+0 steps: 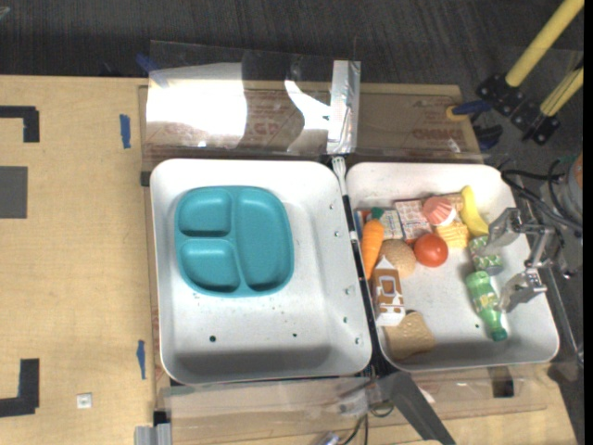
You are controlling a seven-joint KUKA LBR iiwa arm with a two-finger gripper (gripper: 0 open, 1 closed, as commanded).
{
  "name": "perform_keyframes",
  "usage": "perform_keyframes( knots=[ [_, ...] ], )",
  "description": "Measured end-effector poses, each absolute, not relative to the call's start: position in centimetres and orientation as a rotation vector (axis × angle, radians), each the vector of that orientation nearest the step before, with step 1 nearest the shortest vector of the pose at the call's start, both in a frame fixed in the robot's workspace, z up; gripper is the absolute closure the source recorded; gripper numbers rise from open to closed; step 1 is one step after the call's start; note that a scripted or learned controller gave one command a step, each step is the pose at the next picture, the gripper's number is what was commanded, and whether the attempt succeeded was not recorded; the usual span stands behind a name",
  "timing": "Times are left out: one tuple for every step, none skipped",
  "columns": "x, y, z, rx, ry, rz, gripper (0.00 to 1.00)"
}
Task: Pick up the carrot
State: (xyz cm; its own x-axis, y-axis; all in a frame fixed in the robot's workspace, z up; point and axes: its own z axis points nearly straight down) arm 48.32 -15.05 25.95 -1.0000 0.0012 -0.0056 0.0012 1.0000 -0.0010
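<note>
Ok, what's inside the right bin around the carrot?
In the right bin, the carrot lies by the left wall, leaves up, with a red tomato, banana and green bottle further right. Anything beneath the pile is hidden.

Two bins; one carrot

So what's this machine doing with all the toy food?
A robot arm reaches in from the right, its claw open over the right bin, near a green bottle. It holds nothing. It is meant to pick up the carrot, which lies untouched by the bin's left wall, apart from the claw. A tomato, banana and other toy foods lie between. The left bin holds a teal plate.
</note>
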Motion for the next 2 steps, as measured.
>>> perform_keyframes(
  knots=[
    [47.8,-17.8,10.3,-0.222,3.139,0.006,0.0],
    [48.3,-17.6,11.7,-0.229,3.124,-0.001,1.0]
  ],
)
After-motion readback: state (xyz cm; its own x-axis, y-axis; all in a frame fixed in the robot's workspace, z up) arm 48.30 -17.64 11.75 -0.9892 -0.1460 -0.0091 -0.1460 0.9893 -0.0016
